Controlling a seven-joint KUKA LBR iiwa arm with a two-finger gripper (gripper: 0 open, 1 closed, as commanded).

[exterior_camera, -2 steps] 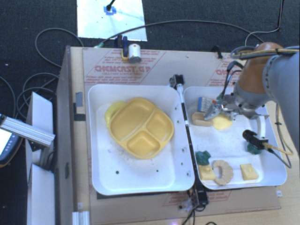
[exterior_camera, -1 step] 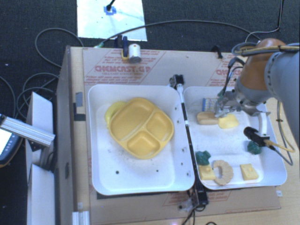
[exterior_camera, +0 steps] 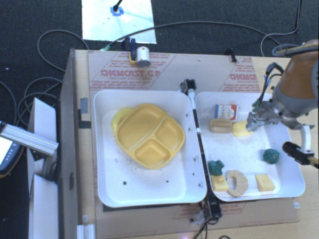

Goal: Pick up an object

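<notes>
The right bin (exterior_camera: 294, 183) holds several small toy foods. A pale yellow piece (exterior_camera: 240, 129) lies next to a tan bread roll (exterior_camera: 221, 126), with a small red, white and blue carton (exterior_camera: 226, 111) just behind them. My gripper (exterior_camera: 252, 121) hangs at the yellow piece's right edge, close above it; the arm comes in from the right. Nearer the front lie a teal lump (exterior_camera: 271, 156), a dark green piece (exterior_camera: 216, 167), a yellow block (exterior_camera: 219, 183), a tan ring-shaped piece (exterior_camera: 237, 182) and a yellow cube (exterior_camera: 264, 182).
The left bin (exterior_camera: 107, 183) holds a yellow divided plate (exterior_camera: 149, 135) lying over another yellow dish. A black-handled tool (exterior_camera: 193, 108) lies along the divider between the bins. A black gripper part (exterior_camera: 298, 154) juts over the right bin's right rim.
</notes>
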